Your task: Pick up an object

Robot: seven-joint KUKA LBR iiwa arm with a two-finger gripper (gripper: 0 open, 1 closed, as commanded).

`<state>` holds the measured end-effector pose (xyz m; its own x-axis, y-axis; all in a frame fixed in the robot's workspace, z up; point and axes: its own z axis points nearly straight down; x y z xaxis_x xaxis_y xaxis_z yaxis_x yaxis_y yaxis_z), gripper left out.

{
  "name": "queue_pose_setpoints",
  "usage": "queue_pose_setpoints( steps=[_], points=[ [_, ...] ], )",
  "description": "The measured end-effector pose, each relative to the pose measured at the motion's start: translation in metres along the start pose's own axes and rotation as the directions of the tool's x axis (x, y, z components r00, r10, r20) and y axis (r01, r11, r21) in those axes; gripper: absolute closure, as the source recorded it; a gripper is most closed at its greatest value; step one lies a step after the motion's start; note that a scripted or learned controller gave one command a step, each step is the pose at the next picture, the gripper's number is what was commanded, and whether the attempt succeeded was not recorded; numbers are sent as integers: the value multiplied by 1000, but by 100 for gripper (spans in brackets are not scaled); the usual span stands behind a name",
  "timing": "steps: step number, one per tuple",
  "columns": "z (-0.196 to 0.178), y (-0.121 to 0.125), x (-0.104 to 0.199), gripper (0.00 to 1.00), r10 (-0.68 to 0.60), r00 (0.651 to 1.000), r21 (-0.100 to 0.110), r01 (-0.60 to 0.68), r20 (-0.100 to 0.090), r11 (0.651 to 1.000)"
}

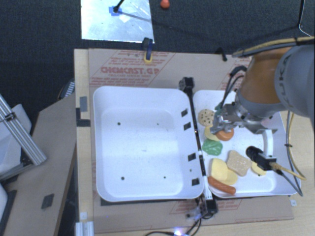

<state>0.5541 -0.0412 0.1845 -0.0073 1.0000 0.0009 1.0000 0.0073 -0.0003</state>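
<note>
The gripper sits low in the right bin — whether it is wide or closed I cannot tell. Directly under its tip lies an orange piece, green piece just below-left. Probably light, smooth plastic — take it across its narrow middle

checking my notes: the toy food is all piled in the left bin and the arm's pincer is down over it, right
Not quite: the food sits in the right bin, not the left bin. The camera view shows the cookie, green piece and sausage there, with the pincer down over them.
</note>
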Motion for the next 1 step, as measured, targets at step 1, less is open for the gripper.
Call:
queue_pose_setpoints(
  steps=[1],
  points=[
    [-13,-15,32,100,0,1000,0,0,0,1000]
  ],
)
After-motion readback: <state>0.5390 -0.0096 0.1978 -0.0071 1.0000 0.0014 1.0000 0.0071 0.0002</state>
